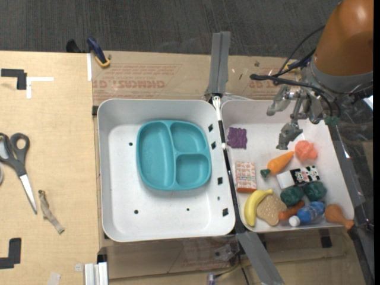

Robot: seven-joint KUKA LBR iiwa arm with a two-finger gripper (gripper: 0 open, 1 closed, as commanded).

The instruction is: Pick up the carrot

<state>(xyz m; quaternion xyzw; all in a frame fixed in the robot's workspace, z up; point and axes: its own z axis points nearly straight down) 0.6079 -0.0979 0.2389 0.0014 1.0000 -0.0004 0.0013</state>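
Observation:
The carrot (280,161) is orange with a small green top and lies tilted in the middle of the right bin (261,113), its green end pointing down-left. The gripper (288,133) hangs over the same bin, just above and a little right of the carrot's thick end, apart from it. Nothing shows in its grasp. The grey arm with its orange band (349,34) comes in from the upper right.
Around the carrot lie a purple grape bunch (237,137), a coral fruit (306,150), a wafer block (245,176), a banana (255,205), a bread slice (271,210) and a black-and-white box (304,176). The left bin (113,159) holds a teal divided plate (175,154). Scissors (18,165) rest at the bench's left.

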